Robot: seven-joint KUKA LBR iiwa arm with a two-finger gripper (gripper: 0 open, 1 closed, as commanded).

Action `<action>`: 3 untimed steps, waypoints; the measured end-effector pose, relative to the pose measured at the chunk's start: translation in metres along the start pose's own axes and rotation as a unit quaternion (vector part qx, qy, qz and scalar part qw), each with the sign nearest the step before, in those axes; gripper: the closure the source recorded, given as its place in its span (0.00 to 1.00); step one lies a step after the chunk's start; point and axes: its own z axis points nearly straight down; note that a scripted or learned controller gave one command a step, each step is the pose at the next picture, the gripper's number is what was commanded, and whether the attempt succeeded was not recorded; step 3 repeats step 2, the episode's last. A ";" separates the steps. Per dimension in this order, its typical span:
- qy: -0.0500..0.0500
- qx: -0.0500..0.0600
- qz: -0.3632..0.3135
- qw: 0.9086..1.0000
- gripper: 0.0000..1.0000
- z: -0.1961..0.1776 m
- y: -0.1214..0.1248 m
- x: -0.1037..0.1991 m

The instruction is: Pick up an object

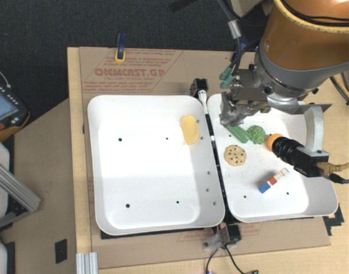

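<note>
cardboard sheet (151, 250) under both bins comes closest to the lens, its front edge running below them. starting from the left, the left bin (140, 176) holds a single yellow oblong piece (190, 129), lying near its far right wall and well apart from me. next comes the right bin (248, 201), where my work is. my gripper (231, 120) hangs low over its far left corner, right at the stem end of a green broccoli-like toy (250, 134), which lies on the bin floor slanting down to the right. my own wrist hides the tip from this angle, so i cannot tell how far open the gripper is, nor whether it has any hold of the green toy. the toy looks to rest on the floor, so i judge nothing is lifted yet. just nearer the camera sits a round cookie (235, 155) with dark specks, apart from the toy, and further right lies a small block (271, 181), red and blue with a white end. i judge the approach done and the pick itself not: what is left is to close on the stem, if that is my target, and raise it clear. the stem is thin and lies flat, so a grasp could slip off.
</note>
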 end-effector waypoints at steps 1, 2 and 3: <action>-0.001 0.007 0.002 1.000 1.00 0.031 -0.001 0.002; -0.002 0.007 0.007 1.000 1.00 0.060 -0.001 -0.092; -0.002 0.007 0.007 1.000 1.00 0.060 -0.001 -0.092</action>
